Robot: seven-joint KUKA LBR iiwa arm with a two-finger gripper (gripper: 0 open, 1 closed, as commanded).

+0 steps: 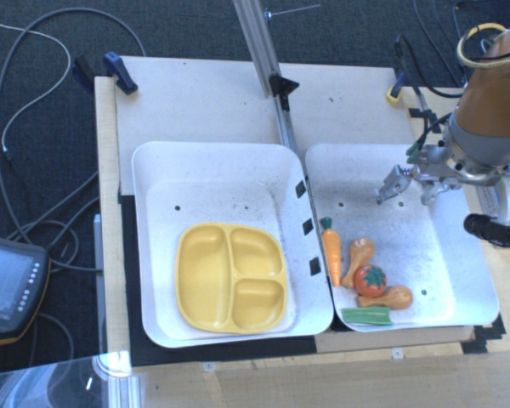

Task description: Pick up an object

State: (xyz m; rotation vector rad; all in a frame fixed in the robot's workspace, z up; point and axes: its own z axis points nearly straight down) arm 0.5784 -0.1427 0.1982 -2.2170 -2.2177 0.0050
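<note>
So the arm [484, 100] is reaching in from the right and the gripper [412, 185] is hanging over the upper part of the right bin [459, 253], with its fingers spread apart and nothing sitting between them. The toy food is all bunching up along the lower left of that same bin, well apart from the gripper: a carrot [331, 256] is lying lengthwise right against the bin's left wall, an orange-tan squash-looking piece [358, 257] is sitting just beside it, and a red tomato [371, 280] is touching the bottom end of that one. Another tan piece [393, 297] is poking out to the right of the tomato, and a green pod-shaped thing [365, 315] is lying flat along the bottom edge. Over in the left bin [204, 172] a yellow divided plate [232, 276] is sitting in the lower half. Both bins are resting side by side on the pale worktop [204, 100], with a metal pole [255, 24] slanting over it.
</note>
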